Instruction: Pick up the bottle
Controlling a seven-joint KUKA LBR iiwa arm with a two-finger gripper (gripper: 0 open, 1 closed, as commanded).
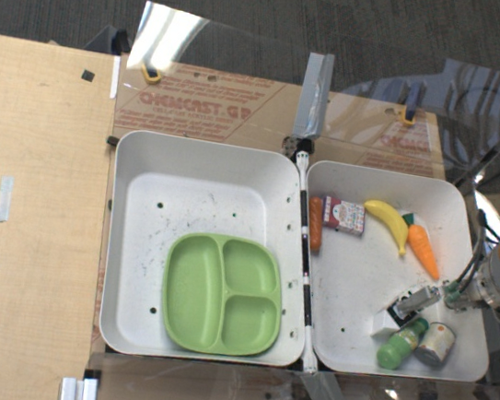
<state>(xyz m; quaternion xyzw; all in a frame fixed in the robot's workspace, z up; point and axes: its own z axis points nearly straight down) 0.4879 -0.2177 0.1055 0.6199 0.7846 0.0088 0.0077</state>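
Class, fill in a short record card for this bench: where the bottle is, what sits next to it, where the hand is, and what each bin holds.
bottle: green bottle, lying in the right bin, near its front right corner
beside bottle: small can
hand: the hand just above the bottle
other items in right bin: banana, carrot, small box
left bin: green divided plate

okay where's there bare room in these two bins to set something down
Left bin: bare floor along the back and left, around the green divided plate. Right bin: open floor in the middle and front left, between the small box and the green bottle. Crowded: the front right corner, with bottle, can and gripper, and the back by banana and carrot.
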